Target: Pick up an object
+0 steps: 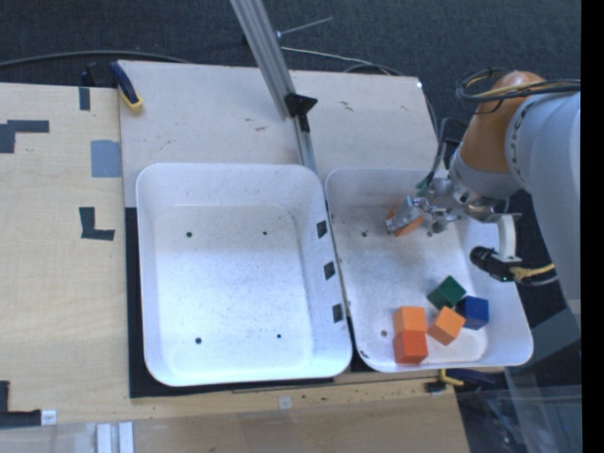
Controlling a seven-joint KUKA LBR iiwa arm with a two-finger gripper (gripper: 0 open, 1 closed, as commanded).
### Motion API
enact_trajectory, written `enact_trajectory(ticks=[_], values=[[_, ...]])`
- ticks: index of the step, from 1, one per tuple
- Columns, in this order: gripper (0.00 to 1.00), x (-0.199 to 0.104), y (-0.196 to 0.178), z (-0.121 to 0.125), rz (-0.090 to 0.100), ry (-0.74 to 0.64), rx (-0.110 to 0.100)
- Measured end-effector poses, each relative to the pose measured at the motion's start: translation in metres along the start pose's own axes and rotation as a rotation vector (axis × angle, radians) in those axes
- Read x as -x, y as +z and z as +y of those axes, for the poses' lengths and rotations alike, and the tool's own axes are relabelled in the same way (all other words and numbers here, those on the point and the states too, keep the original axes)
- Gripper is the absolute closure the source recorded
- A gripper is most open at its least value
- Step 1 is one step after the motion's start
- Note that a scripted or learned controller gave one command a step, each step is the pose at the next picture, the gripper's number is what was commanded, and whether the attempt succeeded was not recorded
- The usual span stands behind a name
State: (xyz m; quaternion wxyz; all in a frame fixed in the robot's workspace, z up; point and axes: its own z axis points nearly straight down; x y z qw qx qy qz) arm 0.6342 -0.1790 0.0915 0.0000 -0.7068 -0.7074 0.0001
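My gripper [412, 217] hangs over the upper part of the right bin [373, 281], reaching in from the right below the orange-banded wrist. A small orange piece [400, 225] shows right at the gripper's tip, partly covered by it; whether it is held or lies on the bin floor is unclear. In the bin's lower right corner lie a green block [446, 292], a blue block [475, 310], a small orange block [447, 325] and a taller orange block [411, 334], close together.
The left bin [151, 253] stands beside the right one, their rims touching at the middle. A slanted metal pole [269, 55] crosses the bench behind the bins. A yellow-handled tool [125, 87] lies at the back left.
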Motion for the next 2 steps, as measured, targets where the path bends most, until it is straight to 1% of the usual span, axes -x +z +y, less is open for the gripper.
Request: enact_trajectory(ticks=[1,2], values=[[1.0,-0.0011,-0.0091,-0.0018,0.0,-0.002,-0.008],[0.0,-0.0012,-0.0095,-0.0009,-0.002,-0.003,-0.003]])
